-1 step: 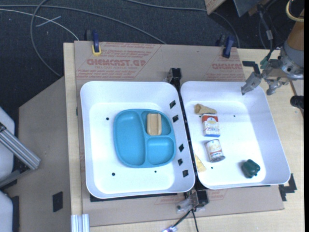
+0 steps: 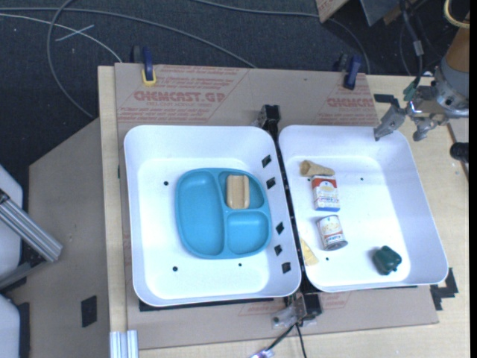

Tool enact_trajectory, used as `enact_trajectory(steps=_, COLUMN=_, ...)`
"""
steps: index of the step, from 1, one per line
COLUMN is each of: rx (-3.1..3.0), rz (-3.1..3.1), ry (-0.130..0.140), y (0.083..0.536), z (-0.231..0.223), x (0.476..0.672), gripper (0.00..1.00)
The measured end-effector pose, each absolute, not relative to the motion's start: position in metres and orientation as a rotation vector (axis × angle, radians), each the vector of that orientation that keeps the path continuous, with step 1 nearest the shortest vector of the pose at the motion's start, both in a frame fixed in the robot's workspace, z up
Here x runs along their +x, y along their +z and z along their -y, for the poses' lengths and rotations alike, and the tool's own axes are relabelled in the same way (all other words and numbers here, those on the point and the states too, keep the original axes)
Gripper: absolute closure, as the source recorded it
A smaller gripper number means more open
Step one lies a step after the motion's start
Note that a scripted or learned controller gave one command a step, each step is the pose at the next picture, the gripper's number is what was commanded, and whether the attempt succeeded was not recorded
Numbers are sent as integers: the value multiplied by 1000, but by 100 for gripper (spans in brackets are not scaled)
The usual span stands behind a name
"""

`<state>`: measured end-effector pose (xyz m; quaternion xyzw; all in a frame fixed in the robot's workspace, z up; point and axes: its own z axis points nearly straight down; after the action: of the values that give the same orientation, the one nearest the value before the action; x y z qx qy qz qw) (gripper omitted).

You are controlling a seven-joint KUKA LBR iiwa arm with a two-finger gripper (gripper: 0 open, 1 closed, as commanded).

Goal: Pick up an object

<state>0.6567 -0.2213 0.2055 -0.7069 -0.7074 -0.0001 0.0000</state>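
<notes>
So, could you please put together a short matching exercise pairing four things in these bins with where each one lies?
Things:
1. blue divided plate
2. tan block
3. green object
4. small can

Places:
A. near front corner of the right bin
B. middle of the right bin
C. in a compartment of the plate
D. middle of the left bin

Pairs: 1-D, 2-C, 3-A, 4-B
</notes>
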Motion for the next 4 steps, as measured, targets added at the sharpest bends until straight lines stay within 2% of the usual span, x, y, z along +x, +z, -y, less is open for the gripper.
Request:
enact_trajectory(steps=1, rx=-2217, rz=2219, ry=4, y=162, z=219, x=651, gripper=0)
enact_trajectory(steps=2, rx=-2215, rz=2219, ry=0, y=100, z=220, x=653, gripper=0)
enact_trajectory(steps=3, rx=-2212, rz=2222, ry=-7, y=86, z=216, x=655, gripper=0)
enact_trajectory(steps=4, rx=-2217, rz=2227, ry=-5, y=98, z=217, x=655, gripper=100)
